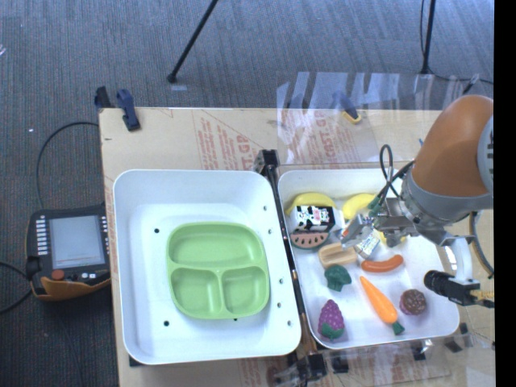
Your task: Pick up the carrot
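Camera view: the worktop point(201, 135) carries two white bins side by side. The left bin point(137, 200) holds a green tray point(218, 268) with three compartments, lying flat near the bin's middle.

The right bin point(447, 317) holds the toy food. The carrot point(377, 298) lies flat in the lower middle of this bin, slanting from upper left to lower right, with its green end at the lower right. Nothing grips it; it lies apart from the pincer. Left of the carrot sits a broccoli piece point(338, 277), and below that a bunch of grapes point(330, 319) near the bin's front edge. Right of the carrot is a round brown piece point(414, 301). Just above the carrot lies a sausage point(381, 264), and left of that a tan bread piece point(337, 255). Further up are a watermelon slice point(310, 238), a black-and-white carton point(313, 216), a yellow item point(312, 200) behind the carton and a lemon point(358, 206).

The arm point(455, 164) reaches in from the right, its orange band large in the upper right. The pincer point(362, 234) hangs over the upper middle of the right bin, above the bread piece and sausage, up and a little left of the carrot. Whether its fingers are spread or pressed together I cannot tell.

On the floor left of the worktop lies a pendant point(71, 248) with a screen.
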`<act>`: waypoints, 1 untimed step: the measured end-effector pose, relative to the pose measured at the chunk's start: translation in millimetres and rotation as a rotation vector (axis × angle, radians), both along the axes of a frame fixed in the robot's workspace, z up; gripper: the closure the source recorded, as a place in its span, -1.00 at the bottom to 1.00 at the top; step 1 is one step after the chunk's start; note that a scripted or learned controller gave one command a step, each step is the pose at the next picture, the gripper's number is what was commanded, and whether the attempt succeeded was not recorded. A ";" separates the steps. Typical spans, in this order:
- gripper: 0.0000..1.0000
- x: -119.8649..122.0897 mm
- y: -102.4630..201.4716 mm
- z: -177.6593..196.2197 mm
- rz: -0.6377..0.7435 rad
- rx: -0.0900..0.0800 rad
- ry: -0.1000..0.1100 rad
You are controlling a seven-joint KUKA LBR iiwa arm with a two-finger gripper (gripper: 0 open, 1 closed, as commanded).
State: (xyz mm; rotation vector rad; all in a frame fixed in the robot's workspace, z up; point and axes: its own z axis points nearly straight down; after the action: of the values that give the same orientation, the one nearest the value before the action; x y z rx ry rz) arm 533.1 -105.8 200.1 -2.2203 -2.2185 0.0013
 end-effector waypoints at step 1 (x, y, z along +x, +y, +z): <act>-1.00 -62.9 -38.6 -110.8 -0.055 0.002 0.015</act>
State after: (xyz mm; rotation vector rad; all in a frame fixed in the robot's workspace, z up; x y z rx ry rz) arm 470.2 -144.3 89.3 -2.2711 -2.1482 0.0153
